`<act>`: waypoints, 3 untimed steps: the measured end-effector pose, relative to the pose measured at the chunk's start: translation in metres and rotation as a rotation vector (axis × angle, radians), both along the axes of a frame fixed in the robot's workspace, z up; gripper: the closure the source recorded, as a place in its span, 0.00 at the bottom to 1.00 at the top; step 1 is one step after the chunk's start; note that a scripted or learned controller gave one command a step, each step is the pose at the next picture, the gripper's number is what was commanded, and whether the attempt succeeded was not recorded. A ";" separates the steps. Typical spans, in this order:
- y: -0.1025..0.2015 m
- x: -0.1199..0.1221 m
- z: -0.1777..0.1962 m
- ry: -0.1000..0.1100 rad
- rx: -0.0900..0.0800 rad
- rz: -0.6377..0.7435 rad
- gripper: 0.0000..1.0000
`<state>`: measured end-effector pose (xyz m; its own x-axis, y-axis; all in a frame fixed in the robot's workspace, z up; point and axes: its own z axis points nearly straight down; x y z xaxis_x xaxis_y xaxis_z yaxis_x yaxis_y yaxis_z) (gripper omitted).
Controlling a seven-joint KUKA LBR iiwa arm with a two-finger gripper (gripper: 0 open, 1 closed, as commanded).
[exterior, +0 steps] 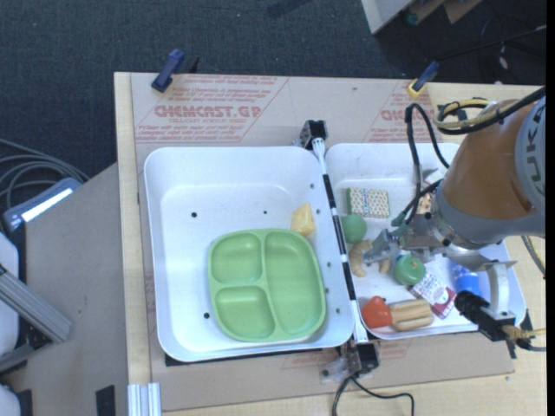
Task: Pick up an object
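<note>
Brown bench, two white bins side by side, and the arm [499, 176] is over the right bin [368, 156] from the right.

Down at the wrist, the gripper [401, 243] sits low among the toys in the right bin; whether it is open or closed can't be made out from up here, and nothing is plainly seen in its grip. A green ball [408, 270] lies just below it, nearly touching. Another green ball [353, 227] rests to its left by the divider, with a patterned block [368, 202] above that. Near the front: a red piece [375, 311] beside a hot-dog toy [410, 314]. Over in the left bin [173, 232], a green divided plate [264, 283] and a yellow piece [303, 220] by its upper right corner.
</note>
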<state>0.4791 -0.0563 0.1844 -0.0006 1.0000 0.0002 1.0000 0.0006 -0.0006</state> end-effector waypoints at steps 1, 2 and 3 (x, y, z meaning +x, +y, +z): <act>-0.076 0.031 -0.039 -0.001 -0.002 -0.001 0.00; -0.053 0.003 -0.096 -0.012 -0.005 -0.001 0.00; -0.054 0.004 -0.086 -0.015 -0.008 -0.003 1.00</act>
<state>0.4826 -0.1098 0.0979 0.0021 1.0000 -0.0077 0.9999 -0.0020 0.0145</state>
